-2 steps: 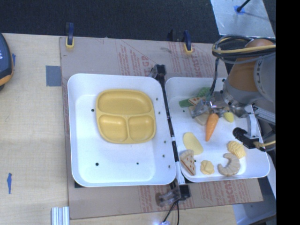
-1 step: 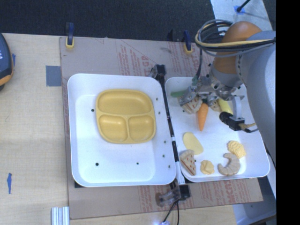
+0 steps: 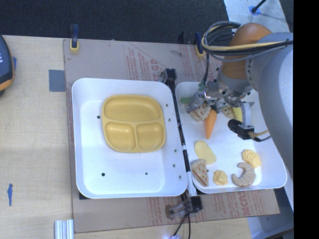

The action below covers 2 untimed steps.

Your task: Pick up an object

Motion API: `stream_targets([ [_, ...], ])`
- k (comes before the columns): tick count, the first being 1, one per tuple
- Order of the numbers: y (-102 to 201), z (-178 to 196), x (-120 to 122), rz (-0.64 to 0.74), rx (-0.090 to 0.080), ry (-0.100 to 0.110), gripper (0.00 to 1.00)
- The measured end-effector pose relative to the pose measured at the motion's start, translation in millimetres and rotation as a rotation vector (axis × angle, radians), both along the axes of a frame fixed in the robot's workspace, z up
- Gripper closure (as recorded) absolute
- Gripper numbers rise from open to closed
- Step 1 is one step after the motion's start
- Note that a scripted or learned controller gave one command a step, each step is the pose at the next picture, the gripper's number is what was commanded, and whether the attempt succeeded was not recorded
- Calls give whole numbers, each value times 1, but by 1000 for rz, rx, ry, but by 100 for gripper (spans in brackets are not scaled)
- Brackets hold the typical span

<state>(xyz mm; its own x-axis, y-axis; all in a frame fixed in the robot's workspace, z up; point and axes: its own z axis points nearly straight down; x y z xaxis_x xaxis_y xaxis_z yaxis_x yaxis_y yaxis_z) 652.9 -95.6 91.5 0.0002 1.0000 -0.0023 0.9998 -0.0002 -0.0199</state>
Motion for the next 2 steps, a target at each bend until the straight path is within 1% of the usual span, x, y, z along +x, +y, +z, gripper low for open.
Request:
stream_targets([
  [2,-1,0,0,3,2,1,0],
])
